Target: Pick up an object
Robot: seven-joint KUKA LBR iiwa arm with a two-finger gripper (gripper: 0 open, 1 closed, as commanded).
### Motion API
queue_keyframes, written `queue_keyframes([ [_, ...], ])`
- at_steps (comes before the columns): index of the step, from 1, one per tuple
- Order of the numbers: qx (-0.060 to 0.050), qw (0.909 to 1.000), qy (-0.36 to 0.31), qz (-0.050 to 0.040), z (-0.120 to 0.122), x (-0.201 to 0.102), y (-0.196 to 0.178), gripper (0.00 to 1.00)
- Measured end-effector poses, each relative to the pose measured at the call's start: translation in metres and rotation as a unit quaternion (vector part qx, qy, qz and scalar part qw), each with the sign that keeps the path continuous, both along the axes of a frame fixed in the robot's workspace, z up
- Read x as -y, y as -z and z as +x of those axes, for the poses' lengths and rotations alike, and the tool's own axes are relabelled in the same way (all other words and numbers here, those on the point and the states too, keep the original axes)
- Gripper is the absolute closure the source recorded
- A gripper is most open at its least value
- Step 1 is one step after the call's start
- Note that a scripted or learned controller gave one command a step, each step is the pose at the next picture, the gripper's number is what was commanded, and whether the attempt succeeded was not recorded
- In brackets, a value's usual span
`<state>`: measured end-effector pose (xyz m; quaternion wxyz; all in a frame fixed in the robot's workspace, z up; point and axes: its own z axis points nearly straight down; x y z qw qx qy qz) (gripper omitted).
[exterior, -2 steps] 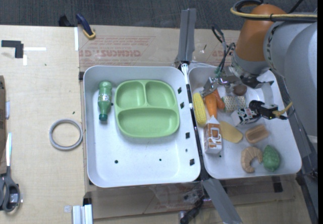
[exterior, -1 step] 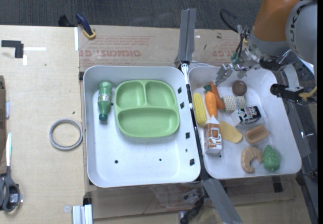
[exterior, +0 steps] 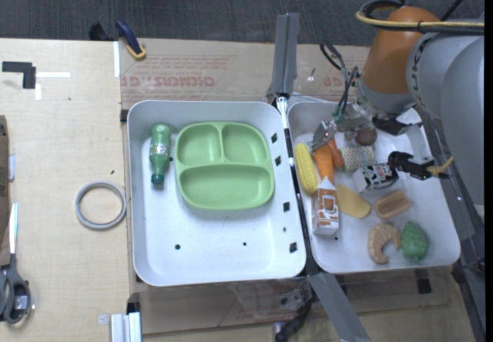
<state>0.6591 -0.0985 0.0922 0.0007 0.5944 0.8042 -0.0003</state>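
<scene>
My gripper (exterior: 330, 135) hangs low over the back of the right bin (exterior: 443, 213), just above the top end of an orange carrot (exterior: 325, 162). A yellow corn cob (exterior: 306, 166) lies to the left of the carrot, along the bin's left wall. In front of them stands a small orange and white carton (exterior: 326, 212). A yellow cheese wedge (exterior: 354, 203), a hot dog bun (exterior: 390, 204), a croissant (exterior: 383, 243) and a green broccoli piece (exterior: 414, 241) lie toward the front. Nothing is visibly held.
The left bin (exterior: 154, 240) holds a green divided plate (exterior: 225, 165) and a green bottle (exterior: 159, 153) by its left wall. A tape ring (exterior: 100, 204) and scissors (exterior: 14, 290) lie on the bench to the left. The grey arm (exterior: 454, 78) covers the right bin's back right.
</scene>
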Motion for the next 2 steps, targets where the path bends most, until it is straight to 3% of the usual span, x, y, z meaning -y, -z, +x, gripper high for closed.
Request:
queue_keyframes([
  [1,0.000,1.0000,0.001,-0.0003,0.000,0.001,-0.010,1.00],
  [2,0.000,0.9985,0.055,0.0001,0.000,-0.058,-0.100,1.00],
])
